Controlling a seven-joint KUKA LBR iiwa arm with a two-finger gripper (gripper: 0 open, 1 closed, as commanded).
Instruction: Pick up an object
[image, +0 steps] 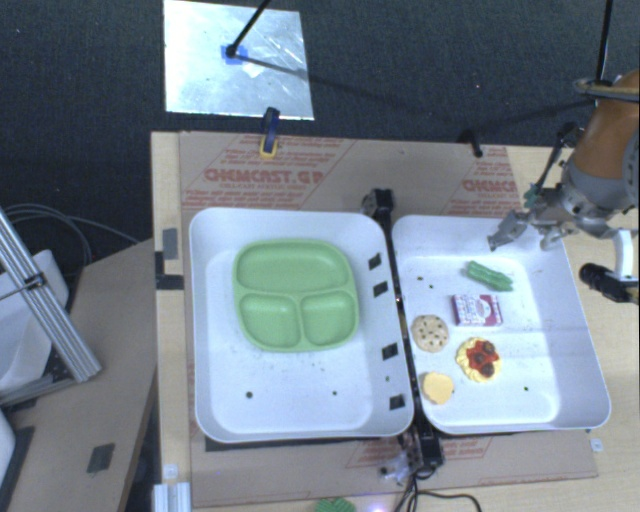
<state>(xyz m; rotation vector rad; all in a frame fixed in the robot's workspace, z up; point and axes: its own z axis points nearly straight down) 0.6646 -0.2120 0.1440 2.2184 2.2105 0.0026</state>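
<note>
While the arm hangs over the upper right of the frame, nothing is lifted yet.

With its gripper (520, 229) above the top edge of the right bin (570, 330), the two fingers look spread apart with nothing between them, though they are small in the view. Closest to it is the green pod (488, 274), lying just below and a little left; it looks light and slightly soft, best pinched across its narrow middle. Further down sit a small pink-and-white packet (476, 309), a speckled cookie (430, 332), a yellow pastry with red topping (478, 358) and a pale yellow disc (437, 386), all probably light toys; the flat ones would likely slip from an edge grip. A green divided plate (296, 295) rests in the left bin (215, 400).
</note>
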